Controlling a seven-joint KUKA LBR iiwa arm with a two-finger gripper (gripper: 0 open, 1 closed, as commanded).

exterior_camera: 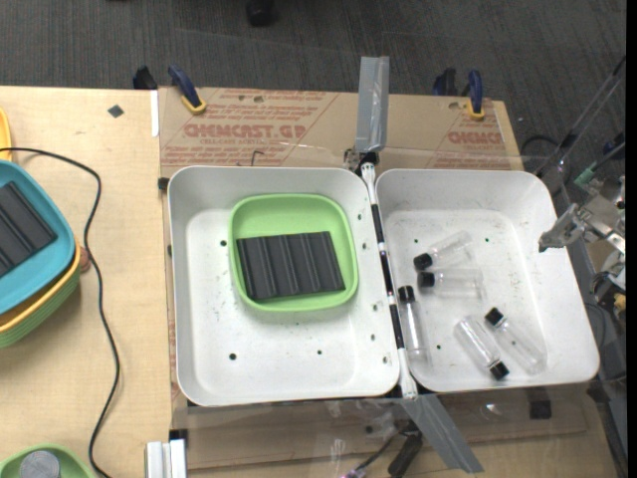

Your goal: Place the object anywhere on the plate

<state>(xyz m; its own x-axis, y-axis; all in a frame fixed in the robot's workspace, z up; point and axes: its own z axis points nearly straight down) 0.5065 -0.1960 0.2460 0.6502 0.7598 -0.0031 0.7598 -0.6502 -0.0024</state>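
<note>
On the left half of the counter [100, 366] sits a white bin [199, 366] holding a green plate [292, 219] with a dark ribbed insert [291, 265] lying flat in its well. Just beside it, the right bin [537, 366] holds several clear vials with black caps scattered on its floor: two vials [445, 267] near the middle, one slim vial [409, 317] along the left wall, and two more vials [493, 345] toward the near right corner, none of them on the plate. At the far right edge, over the right bin's rim, the gripper [563, 229] hangs apart from every vial, and whether it is open or closed cannot be told.
</note>
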